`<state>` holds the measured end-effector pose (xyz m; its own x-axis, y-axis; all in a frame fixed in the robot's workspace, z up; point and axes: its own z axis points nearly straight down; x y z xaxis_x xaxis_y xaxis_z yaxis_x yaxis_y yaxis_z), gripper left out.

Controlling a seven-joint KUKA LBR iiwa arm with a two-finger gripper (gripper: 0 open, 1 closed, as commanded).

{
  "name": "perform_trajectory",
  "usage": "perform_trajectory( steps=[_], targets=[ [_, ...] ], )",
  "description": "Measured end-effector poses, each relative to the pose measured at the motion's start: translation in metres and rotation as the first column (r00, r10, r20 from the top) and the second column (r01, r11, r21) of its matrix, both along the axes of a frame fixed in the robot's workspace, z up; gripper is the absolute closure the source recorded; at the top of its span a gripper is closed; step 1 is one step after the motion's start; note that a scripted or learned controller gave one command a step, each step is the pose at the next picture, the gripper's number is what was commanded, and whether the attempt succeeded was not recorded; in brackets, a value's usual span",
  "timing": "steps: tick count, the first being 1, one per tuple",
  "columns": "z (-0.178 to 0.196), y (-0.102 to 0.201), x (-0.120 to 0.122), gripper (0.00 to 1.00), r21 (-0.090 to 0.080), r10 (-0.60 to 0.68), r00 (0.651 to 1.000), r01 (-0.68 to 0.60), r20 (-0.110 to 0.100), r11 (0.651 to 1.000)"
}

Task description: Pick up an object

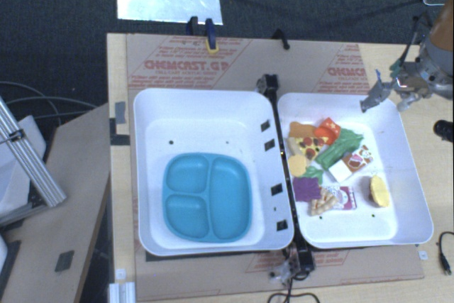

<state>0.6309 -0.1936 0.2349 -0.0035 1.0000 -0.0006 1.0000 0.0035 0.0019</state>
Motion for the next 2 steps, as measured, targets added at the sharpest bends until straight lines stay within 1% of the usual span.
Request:
perform_trajectory(
  steps=[1, 2],
  targets=[
    [-0.096, -0.001, -0.07, 0.0, 0.004, -0.005, 1.0, 0.005, -0.012, 1.0],
    [-0.125, -0.002, -0.137, 0.0, 0.003, -0.006, 1.0, 0.006, -0.009, 1.0]
  ],
)
